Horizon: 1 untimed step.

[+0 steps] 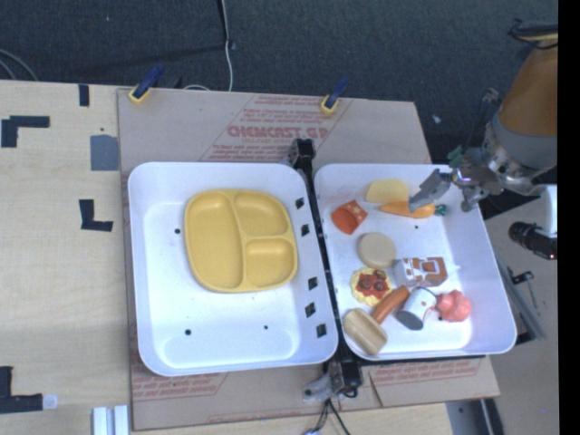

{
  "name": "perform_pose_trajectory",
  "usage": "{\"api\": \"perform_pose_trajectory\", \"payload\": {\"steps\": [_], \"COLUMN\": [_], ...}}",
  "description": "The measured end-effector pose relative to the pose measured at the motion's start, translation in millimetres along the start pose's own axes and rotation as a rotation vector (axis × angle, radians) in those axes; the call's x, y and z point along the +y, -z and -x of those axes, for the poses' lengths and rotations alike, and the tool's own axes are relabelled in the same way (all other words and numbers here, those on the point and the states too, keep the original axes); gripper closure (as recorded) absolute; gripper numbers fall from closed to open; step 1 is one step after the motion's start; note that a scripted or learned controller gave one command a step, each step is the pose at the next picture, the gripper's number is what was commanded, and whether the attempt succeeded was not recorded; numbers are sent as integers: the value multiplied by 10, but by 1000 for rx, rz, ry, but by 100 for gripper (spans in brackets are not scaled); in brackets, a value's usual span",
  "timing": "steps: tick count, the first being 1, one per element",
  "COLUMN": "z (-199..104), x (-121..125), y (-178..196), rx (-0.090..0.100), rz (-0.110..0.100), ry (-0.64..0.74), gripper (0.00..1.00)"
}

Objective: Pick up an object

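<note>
Arm: grey with an orange band, entering from the right and slanting down over the upper right corner of the right bin.
Claw: above the bin's top right area, with one grey finger angled down toward the carrot; whether it is released or clenched cannot be told, and nothing is seen between its fingers.
Bins: two, white, side by side on the desk.
Left bin: one yellow divided plate.
Right bin, toy foods: one yellow wedge; one carrot just beside it, under the finger; one red piece; one tan round; one pizza slice; one sausage; one bread piece; one pink piece.
Clamps: two, on the cardboard's far edge.
</note>
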State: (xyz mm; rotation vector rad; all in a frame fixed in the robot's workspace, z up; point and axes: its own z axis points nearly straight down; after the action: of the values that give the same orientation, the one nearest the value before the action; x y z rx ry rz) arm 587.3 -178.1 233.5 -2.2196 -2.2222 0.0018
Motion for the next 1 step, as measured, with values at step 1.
{"api": "perform_pose_trajectory", "payload": {"steps": [1], "z": [-817], "x": [-163], "y": [-1470], "rx": [0], "rz": [-2], "ry": [6], "gripper": [0]}}
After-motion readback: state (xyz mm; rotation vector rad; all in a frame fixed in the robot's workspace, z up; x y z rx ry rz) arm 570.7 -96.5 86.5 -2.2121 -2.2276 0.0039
